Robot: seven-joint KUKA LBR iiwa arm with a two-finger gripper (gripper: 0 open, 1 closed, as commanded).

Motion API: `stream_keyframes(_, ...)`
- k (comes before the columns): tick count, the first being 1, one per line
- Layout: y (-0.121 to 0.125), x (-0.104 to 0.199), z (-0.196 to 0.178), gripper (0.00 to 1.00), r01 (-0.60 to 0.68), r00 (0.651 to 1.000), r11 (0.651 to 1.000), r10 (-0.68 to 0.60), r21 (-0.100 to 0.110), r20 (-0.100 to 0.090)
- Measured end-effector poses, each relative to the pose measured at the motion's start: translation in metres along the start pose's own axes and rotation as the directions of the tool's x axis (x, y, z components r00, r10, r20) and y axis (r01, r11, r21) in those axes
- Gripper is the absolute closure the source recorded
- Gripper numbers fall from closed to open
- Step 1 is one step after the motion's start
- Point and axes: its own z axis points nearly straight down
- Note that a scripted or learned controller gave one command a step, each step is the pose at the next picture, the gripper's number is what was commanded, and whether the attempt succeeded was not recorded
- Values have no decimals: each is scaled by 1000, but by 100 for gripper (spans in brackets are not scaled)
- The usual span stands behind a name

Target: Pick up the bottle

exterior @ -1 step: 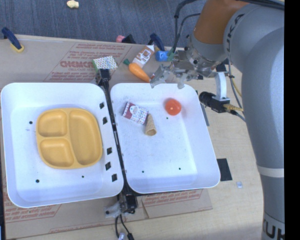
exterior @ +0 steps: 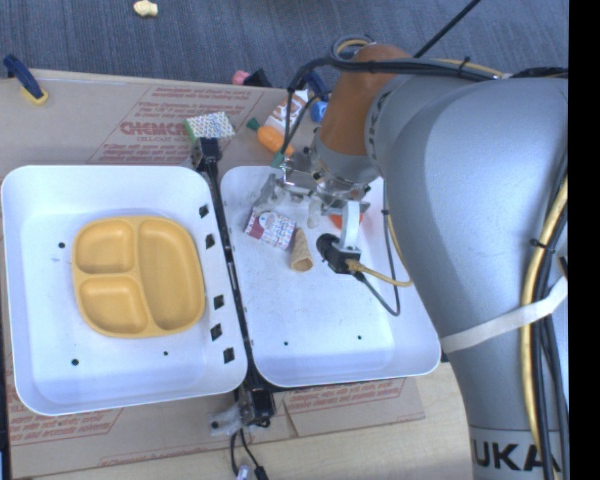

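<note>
Reaching into the right bin point(exterior: 320, 353) from the right: grey arm point(exterior: 460, 178), gripper point(exterior: 315, 190) low at the bin's far end. Finger state: cannot tell. Bottle: not identifiable among the clutter beneath, near a patterned packet point(exterior: 271, 229) and cone point(exterior: 300, 251). Left bin point(exterior: 40, 368): yellow divided tray point(exterior: 138, 275), parked apart.
</note>
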Motion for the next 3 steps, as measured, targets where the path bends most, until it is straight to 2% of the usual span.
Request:
stream_keyframes(1, 0, 0, -11, 100, 5, 1000, 1000, -5, 2, -1)
stream_keyframes(2, -24, 104, -86, 100, -346, 938, 938, 346, -1, -1)
stream_keyframes(3, -78, 101, -99, 100, -521, 854, 854, 521, 1, 1)
